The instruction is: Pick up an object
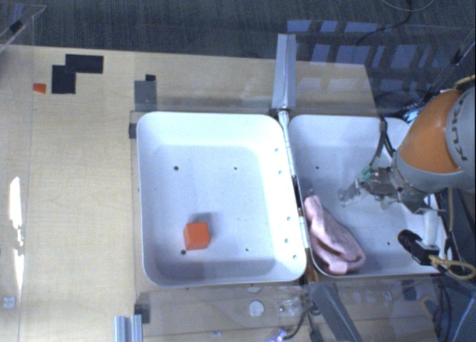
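The claw (pixel 364 184) is being held over the right bin (pixel 335 140), its state cannot be told; a pink cloth (pixel 331 238) is lying nearby

Orange cube (pixel 197 236) in left bin; pink crumpled cloth (pixel 331 237) in right bin, front-left corner

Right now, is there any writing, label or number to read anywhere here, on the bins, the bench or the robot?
None can be read.
The left bin, right bin, orange block and pink cloth bear no text.
The black shapes on the bench are plain patches, not letters.
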`<action>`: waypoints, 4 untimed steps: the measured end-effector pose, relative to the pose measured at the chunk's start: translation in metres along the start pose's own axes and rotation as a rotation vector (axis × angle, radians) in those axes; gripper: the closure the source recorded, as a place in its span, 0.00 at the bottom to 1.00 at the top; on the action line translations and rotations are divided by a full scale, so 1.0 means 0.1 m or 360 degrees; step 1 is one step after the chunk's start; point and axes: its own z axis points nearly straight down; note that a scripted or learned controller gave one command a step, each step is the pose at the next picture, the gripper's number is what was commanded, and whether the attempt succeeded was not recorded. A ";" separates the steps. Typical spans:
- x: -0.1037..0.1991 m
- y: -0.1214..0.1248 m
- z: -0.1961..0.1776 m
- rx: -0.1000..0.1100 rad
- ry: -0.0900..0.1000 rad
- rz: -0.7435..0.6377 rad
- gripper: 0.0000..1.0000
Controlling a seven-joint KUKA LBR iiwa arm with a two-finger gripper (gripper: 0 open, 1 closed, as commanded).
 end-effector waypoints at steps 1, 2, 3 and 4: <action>-0.44 0.40 -1.08 0.0008 -0.0002 0.0366 0.00; -0.42 0.43 -1.19 -0.0004 -0.0006 0.0350 1.00; -0.41 0.45 -1.31 -0.0017 -0.0011 0.0334 1.00; -0.06 0.36 -0.89 0.0017 -0.0001 0.0750 1.00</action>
